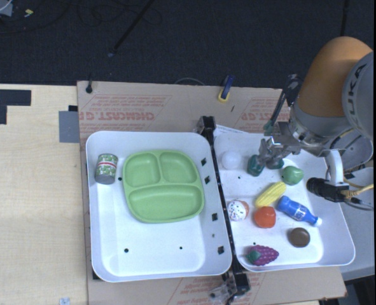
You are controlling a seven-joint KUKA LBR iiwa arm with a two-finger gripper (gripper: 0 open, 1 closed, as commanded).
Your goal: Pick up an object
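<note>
Claw (pixel 268 154) low in far part of right bin (pixel 340 250); finger opening cannot be told. Dark green object (pixel 256 166) touching its left side, green apple (pixel 292 175) just right. Corn (pixel 270 194) lies nearer, long axis diagonal.

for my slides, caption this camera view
Gripper lowered into the right bin of toy food; green tray in left bin.
</note>
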